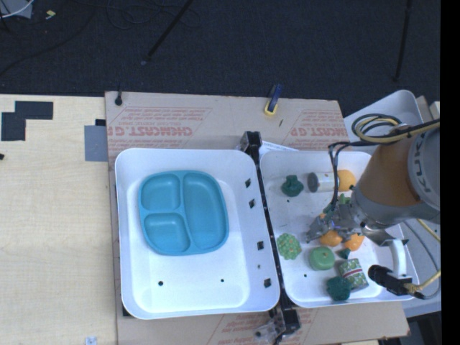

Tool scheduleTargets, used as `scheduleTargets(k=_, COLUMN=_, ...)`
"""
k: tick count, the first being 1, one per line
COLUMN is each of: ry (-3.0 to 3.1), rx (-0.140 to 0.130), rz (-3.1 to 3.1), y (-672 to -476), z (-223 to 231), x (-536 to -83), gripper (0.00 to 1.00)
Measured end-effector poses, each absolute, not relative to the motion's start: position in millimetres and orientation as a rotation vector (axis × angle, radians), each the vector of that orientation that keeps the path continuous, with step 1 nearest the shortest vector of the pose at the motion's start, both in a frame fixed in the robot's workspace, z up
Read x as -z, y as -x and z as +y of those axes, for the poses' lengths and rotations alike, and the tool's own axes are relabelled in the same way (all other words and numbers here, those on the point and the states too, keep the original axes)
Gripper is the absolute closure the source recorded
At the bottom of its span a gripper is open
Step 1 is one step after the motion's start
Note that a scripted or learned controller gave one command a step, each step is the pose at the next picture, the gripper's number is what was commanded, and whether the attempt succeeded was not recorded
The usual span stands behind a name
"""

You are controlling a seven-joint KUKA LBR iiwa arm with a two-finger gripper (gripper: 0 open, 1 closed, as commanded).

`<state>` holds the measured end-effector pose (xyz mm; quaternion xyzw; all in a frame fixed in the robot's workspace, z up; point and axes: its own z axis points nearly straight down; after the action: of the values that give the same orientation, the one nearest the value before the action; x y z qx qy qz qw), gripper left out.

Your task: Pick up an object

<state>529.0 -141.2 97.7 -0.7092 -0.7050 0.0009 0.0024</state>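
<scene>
In the right bin (302, 165), my gripper (327, 226) is low over the middle, reaching in from the right. Directly at its tip lies a small orange piece (330, 238), and a second orange piece (353, 243) sits just to the right. The view does not show whether either one is between the fingers. Close by are a pale green knobbly item (289, 246), a round green item (323, 258), a green-and-white striped block (351, 271) and a dark green lump (338, 288).
Toward the back of the right bin lie a dark green item (292, 186), a grey-and-white cylinder (320, 182) and a yellow-orange ball (346, 179). The left bin (136, 279) holds a blue divided plate (183, 212). A raised divider (262, 221) separates the bins.
</scene>
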Motion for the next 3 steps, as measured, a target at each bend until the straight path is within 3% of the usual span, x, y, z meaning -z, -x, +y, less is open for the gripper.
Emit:
scheduleTargets(k=2, ry=2.221, rx=0.0, rz=-2.222, y=-521.5, z=-140.0, x=-207.7, gripper=1.0)
scheduleTargets(k=3, ry=2.219, rx=0.0, rz=-2.222, y=-521.7, z=-140.7, x=-228.0, gripper=1.0)
